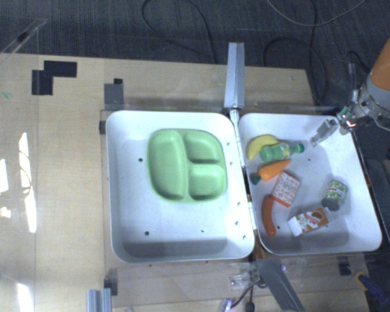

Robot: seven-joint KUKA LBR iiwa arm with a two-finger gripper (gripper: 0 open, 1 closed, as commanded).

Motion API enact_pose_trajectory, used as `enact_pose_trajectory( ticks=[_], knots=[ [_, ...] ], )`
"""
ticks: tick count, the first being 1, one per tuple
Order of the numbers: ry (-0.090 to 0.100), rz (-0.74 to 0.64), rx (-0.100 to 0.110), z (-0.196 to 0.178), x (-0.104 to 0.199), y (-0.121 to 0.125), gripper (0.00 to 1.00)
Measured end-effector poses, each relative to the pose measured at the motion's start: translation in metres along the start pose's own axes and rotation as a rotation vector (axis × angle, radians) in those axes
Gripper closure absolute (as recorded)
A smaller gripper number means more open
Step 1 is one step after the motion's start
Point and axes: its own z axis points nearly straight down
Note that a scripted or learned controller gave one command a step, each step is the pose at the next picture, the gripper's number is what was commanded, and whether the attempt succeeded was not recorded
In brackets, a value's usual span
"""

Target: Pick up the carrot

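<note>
The carrot (pixel 273 170) is orange with a green stub at its left end. It lies in the left part of the right bin (pixel 367 203), just below a green bottle (pixel 281 151) and a banana (pixel 260 145). My gripper (pixel 323 133) hangs over the bin's upper right area, up and to the right of the carrot and well apart from it. Nothing shows in the gripper.
The right bin also holds a red-and-white box (pixel 286 189), a red sausage (pixel 268 215), a small can (pixel 335 194) and a small red-labelled bottle (pixel 308 221). A green divided plate (pixel 186 164) sits in the left bin (pixel 127 226). A metal post (pixel 235 77) stands between the bins.
</note>
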Motion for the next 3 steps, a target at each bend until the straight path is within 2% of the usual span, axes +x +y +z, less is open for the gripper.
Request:
enact_pose_trajectory(
  ticks=[1, 2, 3],
  knots=[
    [0.002, -0.479, -0.002, 0.067, 0.080, 0.034, 0.00],
    [0.001, -0.273, -0.004, 0.092, 0.117, 0.018, 0.00],
    [-0.002, -0.325, -0.003, -0.041, 0.067, -0.008, 0.00]
  ],
)
